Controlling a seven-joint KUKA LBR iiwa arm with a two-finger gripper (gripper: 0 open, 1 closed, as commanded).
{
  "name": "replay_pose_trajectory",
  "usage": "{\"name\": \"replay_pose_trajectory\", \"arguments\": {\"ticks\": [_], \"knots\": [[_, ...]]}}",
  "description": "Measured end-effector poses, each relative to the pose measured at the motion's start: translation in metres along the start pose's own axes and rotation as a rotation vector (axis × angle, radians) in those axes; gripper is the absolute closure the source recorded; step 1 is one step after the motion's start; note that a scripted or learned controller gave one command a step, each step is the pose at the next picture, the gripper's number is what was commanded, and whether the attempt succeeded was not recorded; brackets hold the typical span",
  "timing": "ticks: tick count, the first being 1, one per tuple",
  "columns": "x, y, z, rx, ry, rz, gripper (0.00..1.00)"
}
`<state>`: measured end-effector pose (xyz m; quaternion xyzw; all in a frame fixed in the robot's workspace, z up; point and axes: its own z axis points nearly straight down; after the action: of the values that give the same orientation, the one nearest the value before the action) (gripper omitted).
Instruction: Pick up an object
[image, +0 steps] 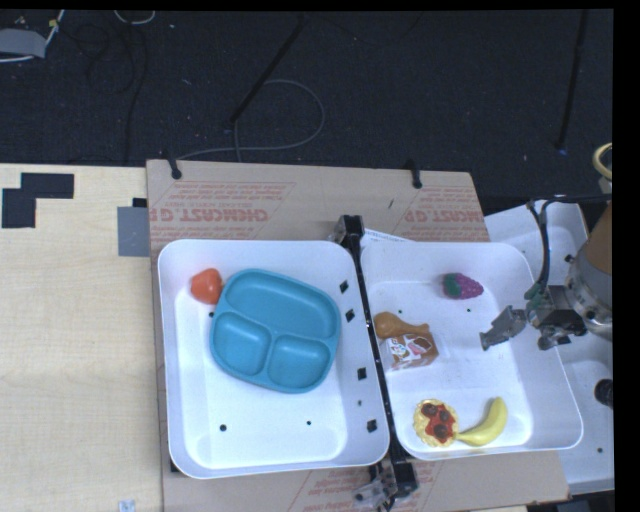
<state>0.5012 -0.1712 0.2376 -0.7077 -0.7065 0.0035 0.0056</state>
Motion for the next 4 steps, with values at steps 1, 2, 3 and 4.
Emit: {"name": "replay_pose_trajectory", "arguments": {"ticks": [1, 2, 3, 4], "knots": [[0.0, 0.002, -0.005, -0.01, -0.002, -0.002, 0.0], [-0.002, 0.002, 0.038, -0.005, -0.001, -0.002, 0.0], [-0.009, 0.003, 0.086, -0.005, 0.0, -0.001, 0.0], [-0.006, 0.0, 0.15, -0.005, 0.0, -0.002, 0.0]]}}
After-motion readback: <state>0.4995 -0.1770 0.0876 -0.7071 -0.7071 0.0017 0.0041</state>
